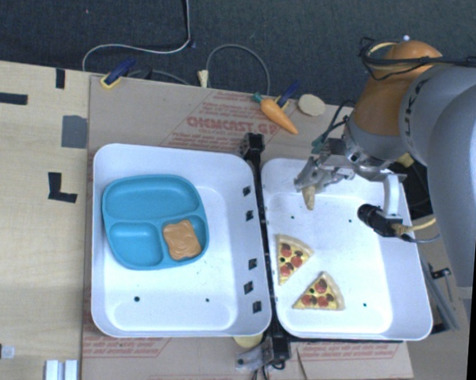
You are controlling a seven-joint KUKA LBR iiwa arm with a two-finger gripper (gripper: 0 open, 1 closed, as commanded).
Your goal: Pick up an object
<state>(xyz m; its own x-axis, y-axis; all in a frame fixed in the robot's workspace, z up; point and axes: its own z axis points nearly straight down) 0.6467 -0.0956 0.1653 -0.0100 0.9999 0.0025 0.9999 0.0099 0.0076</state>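
My gripper [312,185] hangs over the far left part of the right bin [395,279]. Its fingers stand close together, and a small tan piece [308,200] sticks out below their tips, just above the bin floor. Nearer the front of the same bin lie two toy pizza slices, one [292,257] by the left wall and one [321,293] a little further front. The left bin [212,306] bears a blue divided plate [150,207] with a brown bear-shaped biscuit [182,240] in its right compartment.
A toy carrot [277,114] and a pale round item [312,105] lie on the cardboard behind the bins. A black divider with clips [255,227] runs between the bins. The grey arm [439,135] and a black fitting [377,217] overhang the right bin's far right side.
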